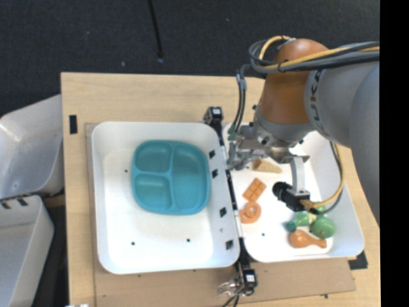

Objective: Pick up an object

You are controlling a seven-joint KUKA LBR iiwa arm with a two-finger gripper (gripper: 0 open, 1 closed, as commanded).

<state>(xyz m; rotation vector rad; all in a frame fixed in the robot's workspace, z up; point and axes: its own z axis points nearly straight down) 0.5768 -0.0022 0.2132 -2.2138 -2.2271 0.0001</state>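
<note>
End effector (246, 151) over right bin's (345, 235) upper-left corner, grip state unclear; tan wedge (266, 166) just beside it.

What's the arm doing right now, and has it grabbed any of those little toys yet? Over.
Gripper low at right bin's left edge; grip unclear. Toys loose: tan wedge, orange waffle, orange ring, green toy. Teal plate in left bin, apart.

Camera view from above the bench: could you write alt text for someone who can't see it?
A grey and orange robot arm reaches over the right white bin, which holds small toy foods, including an orange ring and a waffle piece. The left white bin holds a teal divided plate.
</note>
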